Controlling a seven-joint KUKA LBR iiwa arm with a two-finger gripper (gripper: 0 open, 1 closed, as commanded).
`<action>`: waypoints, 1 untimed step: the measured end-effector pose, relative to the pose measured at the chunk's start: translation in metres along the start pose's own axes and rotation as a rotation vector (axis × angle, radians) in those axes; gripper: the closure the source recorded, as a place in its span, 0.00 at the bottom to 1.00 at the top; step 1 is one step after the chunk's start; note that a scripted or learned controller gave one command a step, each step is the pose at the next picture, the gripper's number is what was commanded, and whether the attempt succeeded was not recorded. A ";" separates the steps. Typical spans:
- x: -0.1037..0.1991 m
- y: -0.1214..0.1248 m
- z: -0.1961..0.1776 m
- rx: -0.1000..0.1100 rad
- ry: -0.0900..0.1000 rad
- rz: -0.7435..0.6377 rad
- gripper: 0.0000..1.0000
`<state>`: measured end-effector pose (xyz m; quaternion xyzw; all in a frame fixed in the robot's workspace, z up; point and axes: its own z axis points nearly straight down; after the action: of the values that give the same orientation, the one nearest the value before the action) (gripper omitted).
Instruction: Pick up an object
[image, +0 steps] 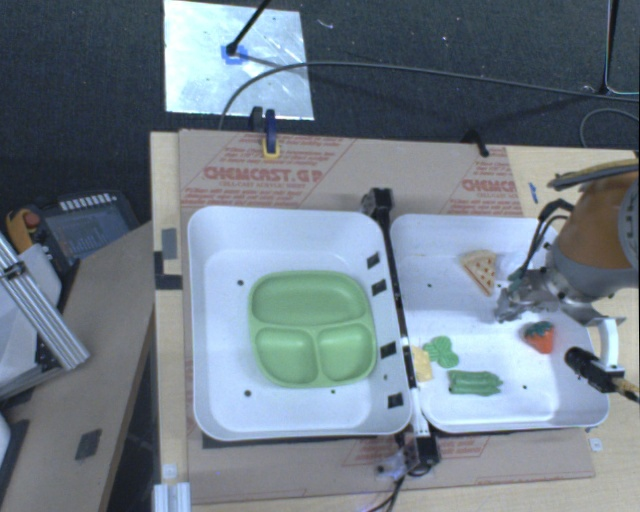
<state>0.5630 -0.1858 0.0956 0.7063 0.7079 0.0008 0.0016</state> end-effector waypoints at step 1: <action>-0.002 0.001 -0.043 -0.001 0.000 -0.001 1.00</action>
<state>0.5643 -0.1874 0.1386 0.7059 0.7083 0.0010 0.0018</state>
